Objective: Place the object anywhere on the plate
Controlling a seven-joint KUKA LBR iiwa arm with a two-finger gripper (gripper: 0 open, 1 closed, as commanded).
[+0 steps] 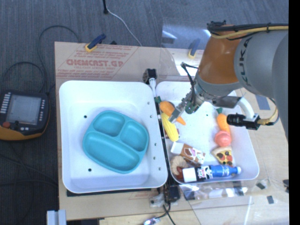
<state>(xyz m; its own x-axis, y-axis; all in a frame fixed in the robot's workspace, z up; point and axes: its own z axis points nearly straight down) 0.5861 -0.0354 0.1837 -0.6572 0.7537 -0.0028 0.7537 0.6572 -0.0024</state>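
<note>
Two bins: sitting side by side on the table [93, 62].
Right bin [251, 165], near edge: holding a blue bottle [213, 172] lying on its side.
Left bin [70, 125]: holding the teal plate [116, 140].
Claw [179, 112]: hanging over the right bin's left side, fingers closing on nothing I can confirm; state unclear.
Orange carrot [167, 108]: lying just beside the claw, above a corn cob [169, 128].

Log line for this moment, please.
end effector: low in right bin, at carrot and corn | plate: left bin, bare | placed: no
</note>
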